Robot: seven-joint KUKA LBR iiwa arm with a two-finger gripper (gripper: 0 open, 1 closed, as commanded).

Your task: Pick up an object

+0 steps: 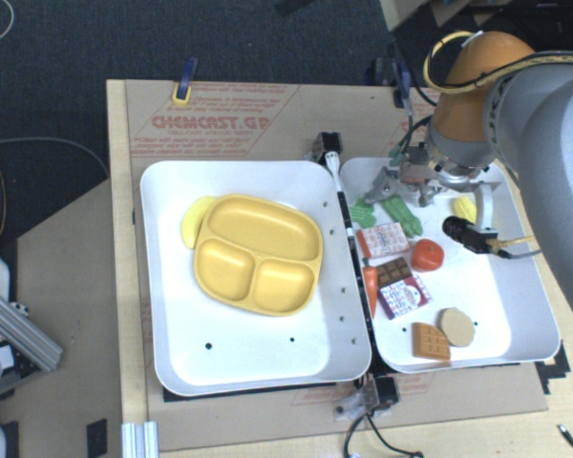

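Gripper (408, 185) low over right bin (516, 337), far-left corner; fingertips buried among green toy vegetables (390, 208), grip state unreadable. Vegetables' long axis runs diagonally, near-right to far-left. Arm crops bin's right rim.

Arm (544, 122) ran off the right edge; its wrist covered the far corner of the right bin (516, 337). Gripper (408, 181): fingertips too small and cluttered to read. Green toy (393, 208) just below them, upper end hidden under the wrist. Yellow piece (465, 208) right of the fingers, partly covered. Yellow disc (193, 220) half hidden behind the tray (258, 254).
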